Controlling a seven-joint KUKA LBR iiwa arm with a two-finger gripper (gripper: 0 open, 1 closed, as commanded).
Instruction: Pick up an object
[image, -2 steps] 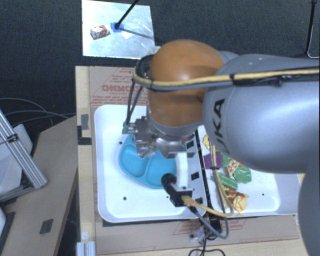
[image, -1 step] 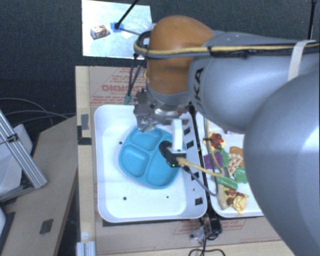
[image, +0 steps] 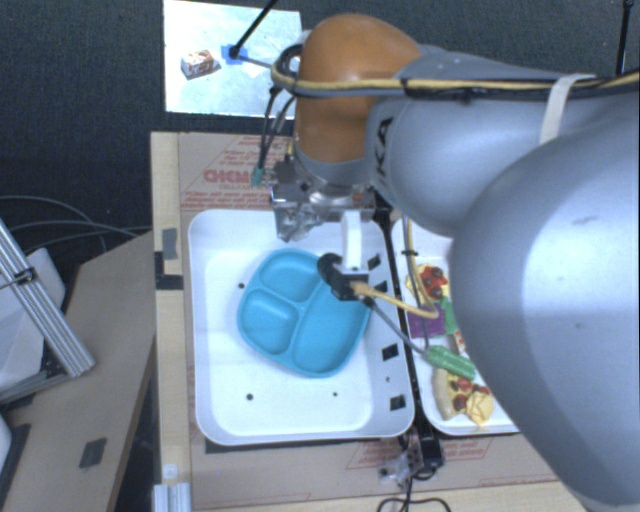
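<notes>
Now the gripper (image: 291, 228) hangs at the far rim of the blue plate (image: 295, 318); the plate lies just toward the camera. I cannot tell if it is open.

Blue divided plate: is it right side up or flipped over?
Right side up: the blue divided plate lies flat in the left bin, its three hollow compartments facing up with ridges between.

upper left of centre: red print (image: 222, 176) on cardboard sheet (image: 168, 300), partly hidden, reads roughly "CHICM", rest unclear | upper centre: dark letters (image: 384, 150) "KA" on grey arm (image: 450, 170) | bottom centre: faint red marks (image: 365, 457) on same cardboard, illegible
</notes>
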